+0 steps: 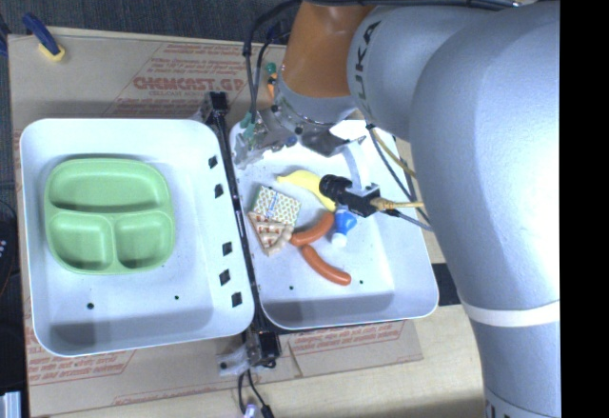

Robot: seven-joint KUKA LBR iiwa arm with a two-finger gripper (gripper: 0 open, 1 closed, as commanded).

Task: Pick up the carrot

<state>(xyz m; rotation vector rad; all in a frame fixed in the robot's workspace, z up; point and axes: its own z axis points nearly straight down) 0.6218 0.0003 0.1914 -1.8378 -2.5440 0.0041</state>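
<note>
Carrot, lower mid-frame in rt bin, just below sausage & near waffle; gripper at upper centre, grip state can't be told; I'd drop straight down, straddle carrot crosswise, clear of sausage.

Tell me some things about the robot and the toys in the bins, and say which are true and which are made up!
1. The green divided tray sits in the left bin. True.
2. The carrot lies in the left bin. False: it lies in the right bin, near the front.
3. A banana lies in the right bin. True.
4. The carrot is hanging in the air. False: it rests on the bin floor.
5. The arm's band is blue. False: it is orange.
</note>
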